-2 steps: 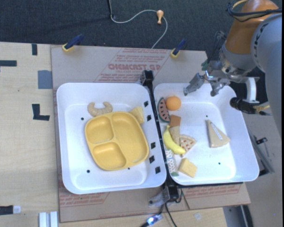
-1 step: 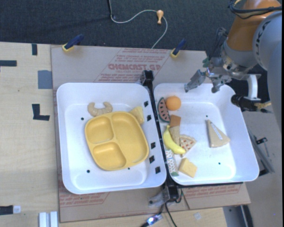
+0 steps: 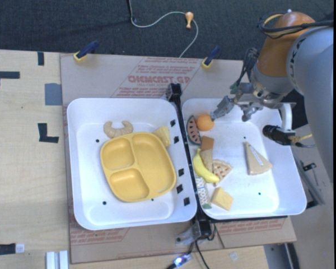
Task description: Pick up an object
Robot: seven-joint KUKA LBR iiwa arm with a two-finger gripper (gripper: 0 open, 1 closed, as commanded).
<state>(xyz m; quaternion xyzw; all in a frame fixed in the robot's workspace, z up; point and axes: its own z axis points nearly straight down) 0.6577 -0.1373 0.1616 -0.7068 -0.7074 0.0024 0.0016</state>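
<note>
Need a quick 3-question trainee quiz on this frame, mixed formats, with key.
1. True or false: the yellow tray lies in the right bin.
2. Which item is nearest the gripper? A) banana B) orange C) cheese cube
3. Fill in: the pale wedge lies in the ___ bin.

Key: 1 false, it lies in the left bin; 2 B; 3 right.

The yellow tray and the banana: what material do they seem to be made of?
The yellow tray looks like moulded plastic with a smooth, matte finish: one even colour, rounded compartments. The banana is probably a plastic toy, uniformly yellow and slightly glossy; the view leaves that open.
</note>
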